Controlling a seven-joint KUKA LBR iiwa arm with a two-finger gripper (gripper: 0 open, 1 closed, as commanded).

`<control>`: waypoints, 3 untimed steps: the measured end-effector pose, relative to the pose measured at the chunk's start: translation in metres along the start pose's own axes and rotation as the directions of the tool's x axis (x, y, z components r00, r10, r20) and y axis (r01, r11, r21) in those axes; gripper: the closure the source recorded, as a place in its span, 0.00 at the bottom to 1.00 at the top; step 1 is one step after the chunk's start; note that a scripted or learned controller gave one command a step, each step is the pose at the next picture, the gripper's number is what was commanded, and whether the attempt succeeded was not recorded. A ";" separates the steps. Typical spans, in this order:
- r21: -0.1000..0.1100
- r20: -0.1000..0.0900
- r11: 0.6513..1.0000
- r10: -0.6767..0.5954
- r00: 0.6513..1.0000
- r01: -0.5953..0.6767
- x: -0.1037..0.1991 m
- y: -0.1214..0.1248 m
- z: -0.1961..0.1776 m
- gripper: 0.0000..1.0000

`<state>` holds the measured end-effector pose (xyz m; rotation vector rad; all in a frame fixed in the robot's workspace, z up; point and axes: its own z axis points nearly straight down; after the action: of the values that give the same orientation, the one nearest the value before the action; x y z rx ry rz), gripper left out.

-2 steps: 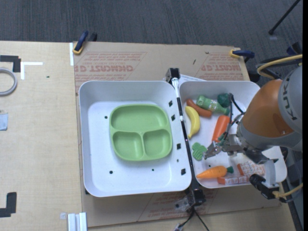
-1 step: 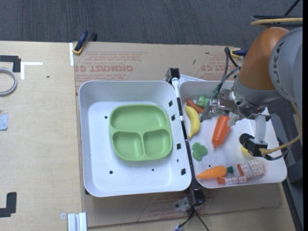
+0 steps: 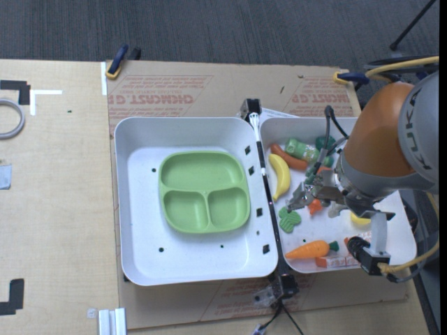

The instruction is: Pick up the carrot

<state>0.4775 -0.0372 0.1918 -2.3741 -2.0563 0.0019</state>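
Observation:
The carrot, orange with a green top pointing right, lies flat near the front edge of the right bin. My gripper hangs over the middle of that bin, above and slightly behind the carrot and apart from it. A small red-orange piece sits right beside the gripper tip. The arm's orange band and grey wrist cover the right half of the bin.
A banana, a long red-orange vegetable, a green bottle, a green leafy toy and a yellow piece share the right bin. A green divided tray sits in the left bin.

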 end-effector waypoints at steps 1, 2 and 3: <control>-0.003 0.002 0.930 -0.368 0.930 0.368 -0.016 0.067 -0.052 0.00; -0.002 0.001 0.862 -0.507 0.862 0.507 0.000 0.000 0.000 0.00; -0.002 0.002 0.937 -0.350 0.937 0.350 -0.014 0.043 0.000 0.00</control>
<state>0.5182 -0.0572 0.1919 -1.9722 -2.4474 0.0006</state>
